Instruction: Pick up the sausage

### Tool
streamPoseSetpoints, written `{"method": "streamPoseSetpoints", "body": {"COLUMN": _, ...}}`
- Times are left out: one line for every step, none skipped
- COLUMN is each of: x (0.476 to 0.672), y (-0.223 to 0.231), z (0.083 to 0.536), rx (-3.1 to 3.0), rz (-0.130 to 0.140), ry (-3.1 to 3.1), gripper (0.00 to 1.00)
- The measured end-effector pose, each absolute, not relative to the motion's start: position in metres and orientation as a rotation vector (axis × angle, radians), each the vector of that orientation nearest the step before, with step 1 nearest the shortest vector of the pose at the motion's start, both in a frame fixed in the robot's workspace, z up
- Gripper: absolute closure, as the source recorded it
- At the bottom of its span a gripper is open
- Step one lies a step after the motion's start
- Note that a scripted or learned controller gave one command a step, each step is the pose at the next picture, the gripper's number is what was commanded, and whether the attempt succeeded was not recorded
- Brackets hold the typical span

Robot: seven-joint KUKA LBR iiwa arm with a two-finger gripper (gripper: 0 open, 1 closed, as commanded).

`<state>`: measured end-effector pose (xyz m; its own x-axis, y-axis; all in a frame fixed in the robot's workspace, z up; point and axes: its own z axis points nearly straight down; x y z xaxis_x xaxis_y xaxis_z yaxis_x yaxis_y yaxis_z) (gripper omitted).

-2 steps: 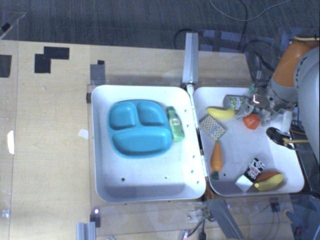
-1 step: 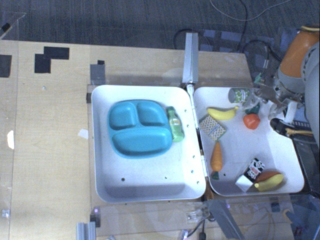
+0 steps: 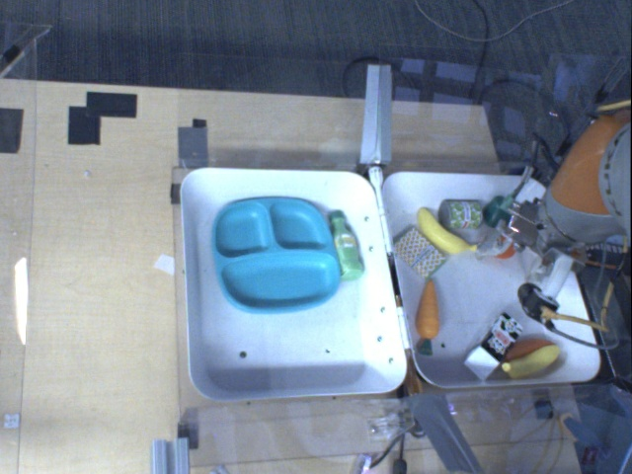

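Bench top (image 3: 89, 284): pale wood-grain, matt. Both bins, left (image 3: 286, 373) and right (image 3: 474, 284): smooth white plastic, slight sheen. Blue divided tray (image 3: 272, 255): moulded plastic, satin. Green bottle (image 3: 346, 247): translucent plastic, glossy. Banana (image 3: 441, 233) and carrot (image 3: 427, 309): smooth toy plastic. Divider post (image 3: 375, 117): brushed metal. Arm's orange band (image 3: 592, 171): glossy.

My arm (image 3: 591, 181), grey with its orange band, enters from the right above the right bin (image 3: 464, 363); my gripper (image 3: 513, 227) sits over the bin's far right part, near a banana (image 3: 442, 231) and a small green can (image 3: 460, 212). Toward the divider lie a patterned sponge (image 3: 418, 251) and a carrot (image 3: 428, 309). At the near right corner, the reddish sausage (image 3: 531, 347) touches a yellow fruit (image 3: 530, 362), beside a black-and-white carton (image 3: 501, 338). The left bin (image 3: 286, 368) holds a blue divided tray (image 3: 276, 253) with a green bottle (image 3: 346, 246) against its right edge.
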<state>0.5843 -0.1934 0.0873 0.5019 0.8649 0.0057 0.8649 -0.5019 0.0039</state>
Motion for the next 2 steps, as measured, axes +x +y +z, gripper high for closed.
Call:
{"method": "streamPoseSetpoints", "body": {"x": 0.515, "y": -0.189, "z": 0.088, "rx": 2.758, "rz": 0.01, "ry": 1.495, "gripper": 0.0}}
{"method": "streamPoseSetpoints", "body": {"x": 0.492, "y": -0.19, "z": 0.088, "rx": 2.825, "rz": 0.018, "ry": 1.358, "gripper": 0.0}}
